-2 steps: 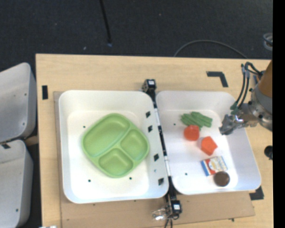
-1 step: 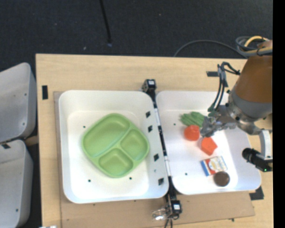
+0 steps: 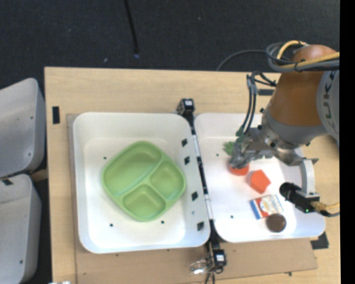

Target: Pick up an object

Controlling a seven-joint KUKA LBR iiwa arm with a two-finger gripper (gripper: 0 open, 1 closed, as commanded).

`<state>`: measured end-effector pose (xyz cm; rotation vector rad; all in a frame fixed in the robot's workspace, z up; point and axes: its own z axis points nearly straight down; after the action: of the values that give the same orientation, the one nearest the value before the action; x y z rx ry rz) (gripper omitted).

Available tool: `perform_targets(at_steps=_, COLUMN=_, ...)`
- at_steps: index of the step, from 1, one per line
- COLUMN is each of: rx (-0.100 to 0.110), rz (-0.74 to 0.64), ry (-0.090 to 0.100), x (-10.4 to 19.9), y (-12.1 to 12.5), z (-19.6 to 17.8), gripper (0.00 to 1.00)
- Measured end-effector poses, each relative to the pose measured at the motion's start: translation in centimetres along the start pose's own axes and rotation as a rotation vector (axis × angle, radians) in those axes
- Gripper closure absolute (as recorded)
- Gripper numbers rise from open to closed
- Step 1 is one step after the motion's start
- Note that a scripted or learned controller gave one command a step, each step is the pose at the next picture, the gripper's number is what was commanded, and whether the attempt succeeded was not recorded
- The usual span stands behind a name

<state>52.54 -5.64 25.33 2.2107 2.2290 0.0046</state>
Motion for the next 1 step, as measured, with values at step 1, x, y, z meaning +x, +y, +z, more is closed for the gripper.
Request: perform_targets(at_steps=1, rx=0.0, rz=0.0, ry=0.0, x=5.1, y=-0.07, z=-0.63, gripper=1.0)
